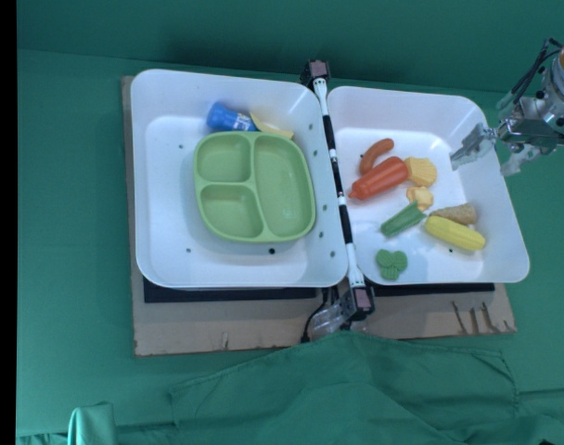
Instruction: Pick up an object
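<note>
Gripper (487, 148) hangs over the right bin's (505, 248) 2 o'clock rim, fingers apart, nothing between them. Right bin holds toy food: carrot (379, 178) and sausage (376, 154) near centre, corn (455, 234) at 4 o'clock, green pod (402, 220) between. Left bin (161, 248) holds a green divided plate (254, 186); blue bottle (228, 117) at 12 o'clock. No legible labels.

1 fixed camera looked down at a slant from above the bench, set back far enough to take in both white bins — the left bin (171, 100) and the right bin (491, 248) — plus the cardboard base (217, 336) and green cloth (338, 387) nearest the lens. The gripper (491, 148) entered at the right edge; both bins lay to its left, the view facing away over them.
</note>
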`<state>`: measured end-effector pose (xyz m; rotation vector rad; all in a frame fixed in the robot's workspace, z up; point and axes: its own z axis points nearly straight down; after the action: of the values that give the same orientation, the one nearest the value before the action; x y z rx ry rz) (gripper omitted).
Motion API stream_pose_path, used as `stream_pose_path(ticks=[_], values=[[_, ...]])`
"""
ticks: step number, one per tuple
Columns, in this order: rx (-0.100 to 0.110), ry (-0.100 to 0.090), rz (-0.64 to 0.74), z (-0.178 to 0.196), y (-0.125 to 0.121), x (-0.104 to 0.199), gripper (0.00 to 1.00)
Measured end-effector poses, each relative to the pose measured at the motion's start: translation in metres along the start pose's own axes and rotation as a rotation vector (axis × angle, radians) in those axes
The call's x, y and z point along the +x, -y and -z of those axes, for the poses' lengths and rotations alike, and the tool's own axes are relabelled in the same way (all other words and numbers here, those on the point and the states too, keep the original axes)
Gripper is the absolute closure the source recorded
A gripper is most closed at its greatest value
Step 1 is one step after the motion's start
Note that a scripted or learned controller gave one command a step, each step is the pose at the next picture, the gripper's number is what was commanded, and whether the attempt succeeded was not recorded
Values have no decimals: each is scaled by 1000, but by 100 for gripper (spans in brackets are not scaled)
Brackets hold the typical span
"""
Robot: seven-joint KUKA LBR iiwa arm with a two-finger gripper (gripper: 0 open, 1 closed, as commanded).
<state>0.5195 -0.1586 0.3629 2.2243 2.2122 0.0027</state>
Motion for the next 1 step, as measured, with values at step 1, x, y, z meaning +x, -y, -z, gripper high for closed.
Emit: stream_pose_path(ticks=[1], values=[[12, -4, 0, -81, 56, 31, 0]])
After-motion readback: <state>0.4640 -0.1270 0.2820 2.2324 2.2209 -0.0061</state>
